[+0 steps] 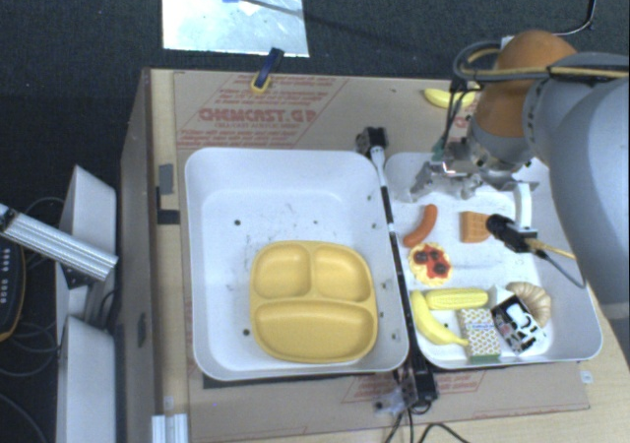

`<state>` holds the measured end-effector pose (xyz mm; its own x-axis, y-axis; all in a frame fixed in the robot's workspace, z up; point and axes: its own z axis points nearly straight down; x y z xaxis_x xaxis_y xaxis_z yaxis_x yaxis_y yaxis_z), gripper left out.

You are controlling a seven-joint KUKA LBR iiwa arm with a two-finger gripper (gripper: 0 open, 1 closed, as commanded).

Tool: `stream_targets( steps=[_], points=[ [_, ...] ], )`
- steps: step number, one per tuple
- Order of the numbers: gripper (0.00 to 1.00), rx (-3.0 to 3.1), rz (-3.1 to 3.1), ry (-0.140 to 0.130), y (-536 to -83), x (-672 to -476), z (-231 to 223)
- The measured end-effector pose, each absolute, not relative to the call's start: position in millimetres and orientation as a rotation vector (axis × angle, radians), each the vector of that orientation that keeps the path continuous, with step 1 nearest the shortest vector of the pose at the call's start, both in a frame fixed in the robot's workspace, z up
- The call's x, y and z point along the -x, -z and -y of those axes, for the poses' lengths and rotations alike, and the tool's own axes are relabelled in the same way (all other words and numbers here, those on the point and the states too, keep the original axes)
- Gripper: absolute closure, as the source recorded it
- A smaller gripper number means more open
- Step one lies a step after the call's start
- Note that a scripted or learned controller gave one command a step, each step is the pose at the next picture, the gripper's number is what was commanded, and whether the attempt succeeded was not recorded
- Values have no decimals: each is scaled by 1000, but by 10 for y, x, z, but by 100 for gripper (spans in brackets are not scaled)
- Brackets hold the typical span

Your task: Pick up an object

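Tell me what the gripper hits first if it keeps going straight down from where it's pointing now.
Probably the bare floor of the right white bin at its far end. The gripper looks clear of the red sausage, though depth is uncertain.

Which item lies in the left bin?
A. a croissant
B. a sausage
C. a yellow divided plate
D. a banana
C: the yellow divided plate lies in the left bin, while the banana, sausage and croissant lie in the right bin.
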<state>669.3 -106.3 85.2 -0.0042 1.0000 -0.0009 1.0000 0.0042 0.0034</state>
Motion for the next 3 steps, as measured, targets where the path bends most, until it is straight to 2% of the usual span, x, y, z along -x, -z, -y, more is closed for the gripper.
stream_targets(
  steps=[1,2,3],
  points=[
    [0,-2219,-2223,-1,-845,-6297,854],
    [100,-2217,-2222,-4,-953,-6306,857],
    [100,-2215,-2225,-6,-1857,-6122,223]
  ],
)
